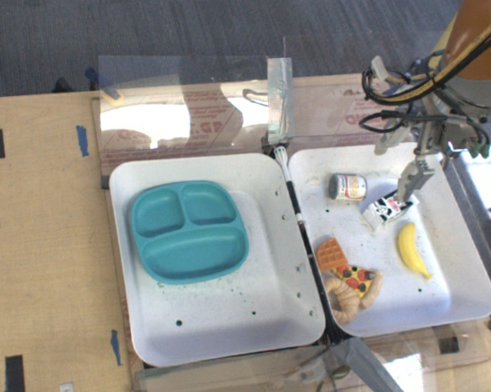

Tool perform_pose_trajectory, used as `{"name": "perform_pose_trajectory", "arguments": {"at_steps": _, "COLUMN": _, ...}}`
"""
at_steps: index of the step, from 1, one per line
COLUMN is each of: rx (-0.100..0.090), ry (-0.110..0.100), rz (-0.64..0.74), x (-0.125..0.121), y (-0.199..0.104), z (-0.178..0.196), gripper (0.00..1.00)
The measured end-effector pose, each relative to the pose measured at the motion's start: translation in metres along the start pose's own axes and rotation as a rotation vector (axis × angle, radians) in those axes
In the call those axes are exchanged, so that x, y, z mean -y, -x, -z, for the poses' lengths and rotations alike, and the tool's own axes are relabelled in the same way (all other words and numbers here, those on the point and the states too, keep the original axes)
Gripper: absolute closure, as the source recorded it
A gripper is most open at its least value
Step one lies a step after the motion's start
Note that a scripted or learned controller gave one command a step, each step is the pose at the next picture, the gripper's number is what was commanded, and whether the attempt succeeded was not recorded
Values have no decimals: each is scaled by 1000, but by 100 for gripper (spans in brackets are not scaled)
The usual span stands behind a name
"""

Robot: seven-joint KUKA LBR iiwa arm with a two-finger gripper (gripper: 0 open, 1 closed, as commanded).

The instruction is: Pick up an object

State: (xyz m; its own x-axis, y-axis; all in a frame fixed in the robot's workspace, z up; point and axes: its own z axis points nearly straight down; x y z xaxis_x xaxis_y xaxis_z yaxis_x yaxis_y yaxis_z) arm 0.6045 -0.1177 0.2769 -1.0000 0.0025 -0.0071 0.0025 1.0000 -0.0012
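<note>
we judge the approach step: our tool (409, 187), grip state untellable, hangs at the black-and-white carton (387, 210) right of centre; next, descend and close.

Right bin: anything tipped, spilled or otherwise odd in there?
Mostly no. The can lies on its side near the right bin's back, rather than standing. The toy food is jumbled against the divider. The banana and carton lie loose, with the gripper beside the carton. Nothing looks spilled or broken.

Bright, glare on rear panel (145, 123)
</note>
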Motion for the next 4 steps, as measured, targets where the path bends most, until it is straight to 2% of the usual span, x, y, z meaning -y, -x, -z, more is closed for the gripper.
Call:
{"name": "perform_pose_trajectory", "arguments": {"at_steps": 1, "rx": -6, "ry": 0, "rz": -176, "x": -1, "y": 15, "z": -170, "gripper": 0}}
{"name": "perform_pose_trajectory", "arguments": {"at_steps": 2, "rx": 10, "ry": -2, "rz": -174, "x": -2, "y": 18, "z": -159, "gripper": 100}}
{"name": "perform_pose_trajectory", "arguments": {"at_steps": 3, "rx": 2, "ry": 2, "rz": -460, "x": -55, "y": -19, "z": -89, "gripper": 100}}
{"name": "perform_pose_trajectory", "arguments": {"at_steps": 4, "rx": -7, "ry": 0, "rz": -789, "x": -158, "y": -40, "z": -91, "gripper": 100}}
